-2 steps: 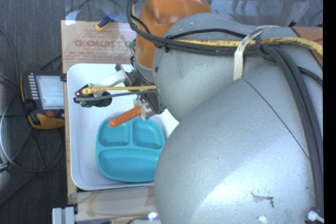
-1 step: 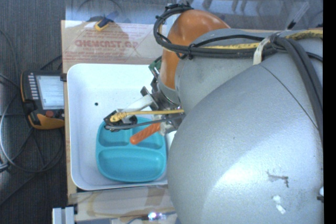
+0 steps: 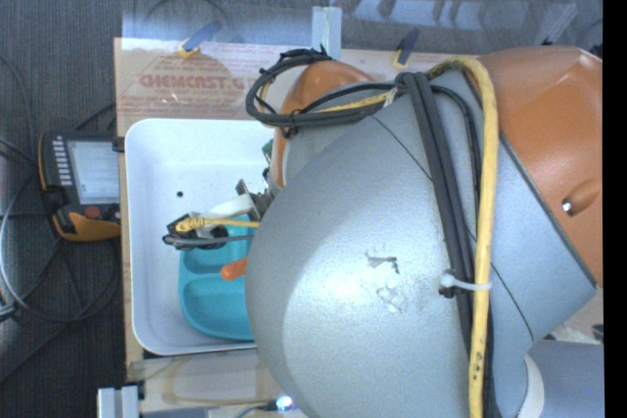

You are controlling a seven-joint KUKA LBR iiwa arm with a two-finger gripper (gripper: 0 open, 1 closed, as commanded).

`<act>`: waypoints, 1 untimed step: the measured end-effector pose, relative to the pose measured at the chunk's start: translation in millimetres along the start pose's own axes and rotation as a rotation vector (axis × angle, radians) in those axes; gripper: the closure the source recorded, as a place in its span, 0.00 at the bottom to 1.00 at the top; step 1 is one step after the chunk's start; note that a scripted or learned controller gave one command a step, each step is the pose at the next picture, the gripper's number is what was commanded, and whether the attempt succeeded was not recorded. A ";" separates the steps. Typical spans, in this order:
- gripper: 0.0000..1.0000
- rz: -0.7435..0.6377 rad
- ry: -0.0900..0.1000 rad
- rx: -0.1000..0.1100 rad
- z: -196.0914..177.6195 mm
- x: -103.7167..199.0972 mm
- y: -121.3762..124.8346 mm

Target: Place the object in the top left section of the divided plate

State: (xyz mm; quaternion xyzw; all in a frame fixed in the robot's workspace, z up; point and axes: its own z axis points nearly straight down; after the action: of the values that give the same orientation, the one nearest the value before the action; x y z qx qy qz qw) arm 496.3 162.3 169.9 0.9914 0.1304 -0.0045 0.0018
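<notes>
Resting on teal divided plate (image 3: 211, 299): small orange object (image 3: 233, 270)

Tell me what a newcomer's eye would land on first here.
The huge grey arm with its orange band fills the right and centre, with black and yellow cables running along it. At left a white bin holds a blue plate with a small orange object on it.
</notes>
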 end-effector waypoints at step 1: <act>1.00 -0.198 0.004 -0.004 -146.5 7.5 79.6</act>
State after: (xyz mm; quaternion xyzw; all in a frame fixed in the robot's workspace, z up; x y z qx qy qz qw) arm 525.3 88.0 316.6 0.9737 0.2280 -0.0027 0.0030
